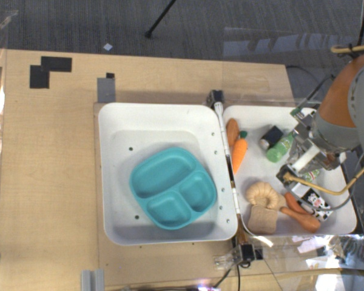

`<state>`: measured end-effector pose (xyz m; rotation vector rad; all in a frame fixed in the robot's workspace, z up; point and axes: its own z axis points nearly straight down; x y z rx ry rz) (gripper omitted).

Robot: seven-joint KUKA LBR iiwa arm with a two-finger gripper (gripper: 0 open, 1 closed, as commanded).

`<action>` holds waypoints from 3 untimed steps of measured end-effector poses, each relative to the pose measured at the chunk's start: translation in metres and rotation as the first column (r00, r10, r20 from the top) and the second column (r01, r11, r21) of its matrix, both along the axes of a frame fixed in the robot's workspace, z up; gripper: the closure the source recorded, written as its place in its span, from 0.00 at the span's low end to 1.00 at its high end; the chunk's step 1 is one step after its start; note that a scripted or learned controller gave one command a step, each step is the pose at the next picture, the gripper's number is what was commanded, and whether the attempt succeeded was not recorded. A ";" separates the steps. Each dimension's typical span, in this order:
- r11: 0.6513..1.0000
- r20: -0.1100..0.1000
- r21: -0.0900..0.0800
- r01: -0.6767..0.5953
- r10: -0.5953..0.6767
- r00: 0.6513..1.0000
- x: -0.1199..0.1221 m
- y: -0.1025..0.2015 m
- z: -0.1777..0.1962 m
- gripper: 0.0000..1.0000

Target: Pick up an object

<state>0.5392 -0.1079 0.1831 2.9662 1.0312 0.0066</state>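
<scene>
Reaching in from the right, the grey arm [346,111] with its orange band hangs over the right bin [255,117]. Beside it, the left bin [118,162] holds a teal divided plate [173,188], lying tilted near the middle. The gripper [300,168] sits low over the right bin's right half, just above a cluster of small items; whether anything is in its grasp cannot be told. Candidate things to pick all lie in the right bin: a croissant [264,193] near the front centre, a tan block [262,219] touching it below, a carrot [238,152] along the left wall, a second carrot [302,217] at the front right, and a green bottle [279,148] with a black cap [269,136] near the back.
</scene>
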 end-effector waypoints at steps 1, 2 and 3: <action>0.935 -0.001 0.002 0.355 -0.355 0.935 -0.010 -0.007 0.077 1.00; 0.898 -0.001 0.000 0.439 -0.439 0.898 0.003 -0.042 0.121 1.00; 0.908 -0.003 -0.001 0.419 -0.419 0.908 0.005 -0.040 0.131 1.00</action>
